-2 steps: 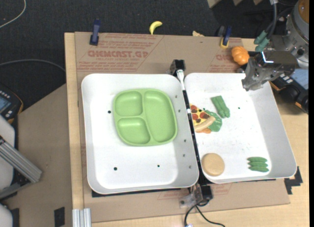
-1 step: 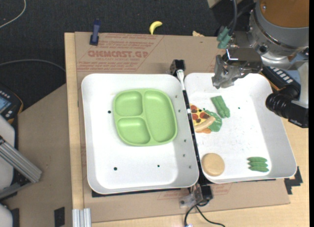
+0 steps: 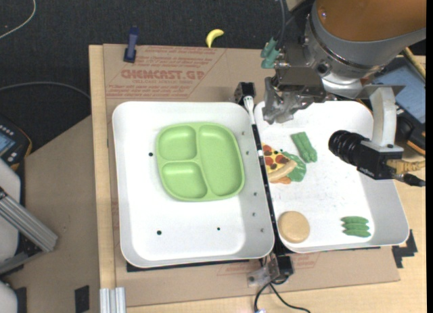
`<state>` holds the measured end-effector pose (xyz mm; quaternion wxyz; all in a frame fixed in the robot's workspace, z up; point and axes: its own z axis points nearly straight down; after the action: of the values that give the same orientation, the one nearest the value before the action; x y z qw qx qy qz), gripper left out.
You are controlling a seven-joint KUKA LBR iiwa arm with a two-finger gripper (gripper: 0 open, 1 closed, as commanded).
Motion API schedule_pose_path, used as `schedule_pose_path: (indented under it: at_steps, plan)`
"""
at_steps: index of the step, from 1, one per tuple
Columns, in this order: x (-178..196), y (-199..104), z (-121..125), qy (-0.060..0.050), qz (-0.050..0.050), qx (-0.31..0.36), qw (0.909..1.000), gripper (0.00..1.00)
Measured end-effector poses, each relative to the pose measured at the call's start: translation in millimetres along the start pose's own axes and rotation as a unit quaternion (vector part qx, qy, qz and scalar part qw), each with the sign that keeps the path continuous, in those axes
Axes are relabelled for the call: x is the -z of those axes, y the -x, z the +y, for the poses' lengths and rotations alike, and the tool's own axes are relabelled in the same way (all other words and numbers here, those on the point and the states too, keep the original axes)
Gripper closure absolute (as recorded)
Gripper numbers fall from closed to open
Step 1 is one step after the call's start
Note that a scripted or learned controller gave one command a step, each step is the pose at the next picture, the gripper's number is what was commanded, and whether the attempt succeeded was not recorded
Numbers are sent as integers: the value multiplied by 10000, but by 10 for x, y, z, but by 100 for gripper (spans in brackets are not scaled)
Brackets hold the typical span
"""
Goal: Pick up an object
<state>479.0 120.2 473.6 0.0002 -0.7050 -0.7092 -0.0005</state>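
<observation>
Grey metal two-finger gripper [image 3: 274, 112] hangs over the right shallow white plastic bin [image 3: 385, 227].
Whether it grips anything cannot be told; a green toy bean pod [image 3: 304, 147] lies near.

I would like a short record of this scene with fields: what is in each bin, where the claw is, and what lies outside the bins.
left bin: a green divided plate with three compartments
right bin: a pizza slice, a green bean pod, a round tan cookie, a second green pod
claw: over the far left corner of the right bin, above the bin floor, nothing seen between its fingers
outside the bins: a small banana and a blue clip at the far edge of the bench
</observation>
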Motion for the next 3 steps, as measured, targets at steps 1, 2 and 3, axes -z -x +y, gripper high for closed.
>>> schedule_pose_path:
  at_steps: [1,2,3]
  plan:
    - [223,-659,2,19,11,10,10000,100]
    - [329,32,8,24,-5,-69,10000,100]
    - [-1272,895,-22,-93,-22,-85,9999,100]
